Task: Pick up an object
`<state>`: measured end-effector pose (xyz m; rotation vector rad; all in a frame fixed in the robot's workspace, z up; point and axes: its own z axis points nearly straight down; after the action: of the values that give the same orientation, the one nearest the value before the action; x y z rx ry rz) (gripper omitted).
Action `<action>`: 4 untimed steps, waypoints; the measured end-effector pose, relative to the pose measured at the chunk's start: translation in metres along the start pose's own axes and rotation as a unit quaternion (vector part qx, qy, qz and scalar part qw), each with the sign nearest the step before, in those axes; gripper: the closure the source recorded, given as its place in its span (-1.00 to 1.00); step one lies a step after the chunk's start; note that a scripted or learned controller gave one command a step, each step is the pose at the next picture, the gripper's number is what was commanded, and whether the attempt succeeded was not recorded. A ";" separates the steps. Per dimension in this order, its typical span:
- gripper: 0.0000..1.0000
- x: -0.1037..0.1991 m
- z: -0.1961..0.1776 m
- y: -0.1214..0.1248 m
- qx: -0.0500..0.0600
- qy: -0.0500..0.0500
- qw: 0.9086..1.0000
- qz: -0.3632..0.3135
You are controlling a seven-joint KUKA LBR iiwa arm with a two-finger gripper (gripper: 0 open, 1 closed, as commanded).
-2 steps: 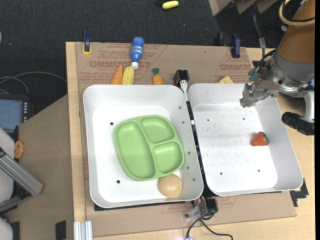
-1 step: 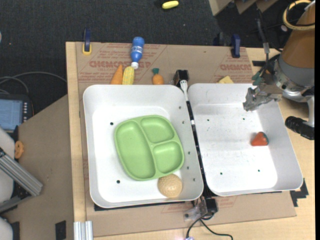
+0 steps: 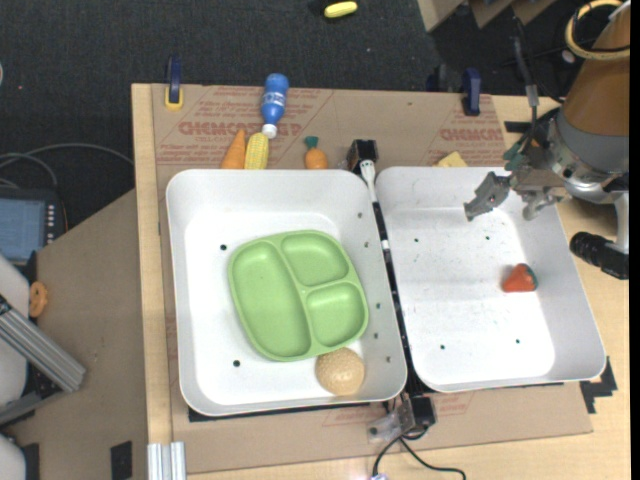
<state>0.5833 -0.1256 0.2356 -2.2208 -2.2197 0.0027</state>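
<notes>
The pincer (image 3: 508, 196) hangs over the far edge of the right bin (image 3: 440, 348), its fingers spread and holding nothing. A red strawberry (image 3: 518, 279) lies on that bin's floor, nearer the camera.

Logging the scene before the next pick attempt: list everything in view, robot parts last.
shallow white plastic bin: 1, white, left half of bench.
shallow white plastic bin: 1, white, right half of bench.
green three-compartment plate: 1, green, in left bin.
round tan bun-like toy: 1, tan, left bin, at the plate's near edge.
small red strawberry-like toy: 1, red, right bin.
blue-and-white toy bottle: 1, bench behind left bin.
yellow toy corn cob: 1, behind left bin.
orange toy carrots: 2, flanking the corn.
yellow oblong object: 1, on floor.
end effector: 1, grey, over right bin's far edge.
</notes>
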 end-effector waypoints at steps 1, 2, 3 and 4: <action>-1.00 -0.086 0.105 -0.053 0.005 0.000 1.000 0.005; -1.00 -0.094 0.152 -0.069 0.000 0.006 1.000 -0.002; -1.00 -0.078 0.151 -0.004 -0.004 -0.001 1.000 -0.003; -1.00 -0.074 0.152 -0.086 0.003 0.002 1.000 0.002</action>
<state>0.4966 -0.1994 0.0841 -2.2202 -2.2114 0.0050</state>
